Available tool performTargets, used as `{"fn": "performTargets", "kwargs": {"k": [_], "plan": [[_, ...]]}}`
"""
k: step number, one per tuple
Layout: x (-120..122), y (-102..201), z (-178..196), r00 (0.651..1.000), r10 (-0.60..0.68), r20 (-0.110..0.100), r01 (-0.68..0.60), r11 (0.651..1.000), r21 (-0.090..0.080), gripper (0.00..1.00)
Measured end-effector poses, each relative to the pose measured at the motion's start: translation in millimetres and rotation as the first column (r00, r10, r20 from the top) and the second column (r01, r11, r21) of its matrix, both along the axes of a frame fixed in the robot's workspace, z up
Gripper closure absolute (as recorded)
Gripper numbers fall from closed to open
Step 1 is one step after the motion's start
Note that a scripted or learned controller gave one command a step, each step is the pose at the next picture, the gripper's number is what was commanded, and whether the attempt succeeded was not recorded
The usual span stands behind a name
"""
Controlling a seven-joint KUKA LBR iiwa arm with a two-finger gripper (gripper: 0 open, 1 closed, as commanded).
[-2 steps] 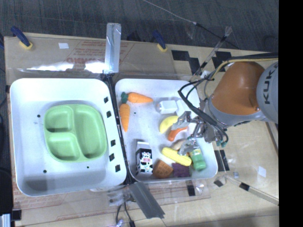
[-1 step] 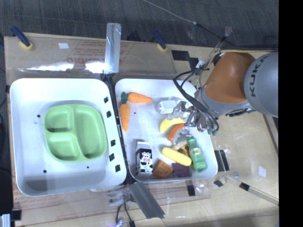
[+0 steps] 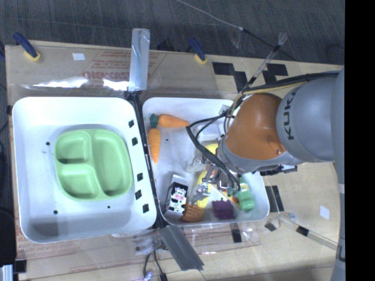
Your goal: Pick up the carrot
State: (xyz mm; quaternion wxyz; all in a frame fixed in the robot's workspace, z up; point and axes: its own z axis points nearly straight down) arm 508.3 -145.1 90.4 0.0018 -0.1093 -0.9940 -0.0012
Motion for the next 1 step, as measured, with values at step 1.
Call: {"fn": "performTargets", "kwargs": {"k": [1], "plan": [[86.4, -54.0, 92.1, 1.0, -0.008, 0.015, 0.008, 1.0, -0.008, 0.0]]}}
